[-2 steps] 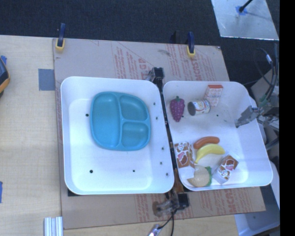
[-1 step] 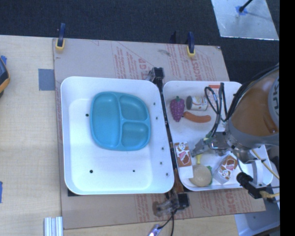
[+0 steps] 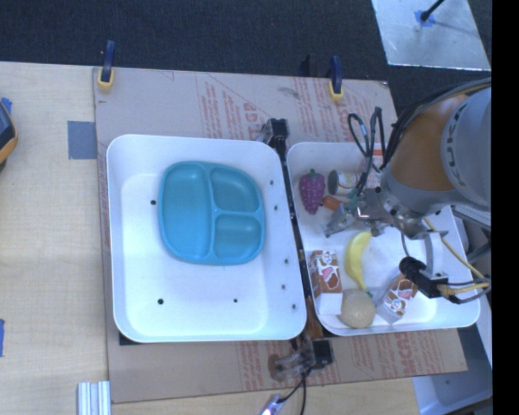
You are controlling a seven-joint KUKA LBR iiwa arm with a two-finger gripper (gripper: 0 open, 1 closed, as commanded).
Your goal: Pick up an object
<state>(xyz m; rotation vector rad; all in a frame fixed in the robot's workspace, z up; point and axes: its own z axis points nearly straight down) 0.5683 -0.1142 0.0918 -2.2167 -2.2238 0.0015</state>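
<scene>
Worktop (image 3: 43, 232), pale wood under a cardboard sheet, bearing two shallow white bins. Left bin (image 3: 134, 318): one blue divided plate (image 3: 212, 213), nothing else. Right bin (image 3: 450, 318): purple grape bunch (image 3: 311, 190), small orange piece (image 3: 330, 203), yellow banana (image 3: 357, 259), printed red-and-white packet (image 3: 326, 272), beige round lump (image 3: 357, 309), second small packet (image 3: 398, 297). Arm (image 3: 441, 154), grey with orange band, reaches over the right bin's upper half; hand (image 3: 356, 211) is low near the grapes and orange piece, just above the banana. Hand's opening: cannot tell, wrist and cables hide it; nothing seen held. Step judged: approach or descent onto a candidate, lift not yet made. Next move calls for settling on a single item, most likely banana or grapes, and closing squarely. Obstacles: items crowd together, bin wall close behind the grapes, loose cables hang near the hand.
</scene>
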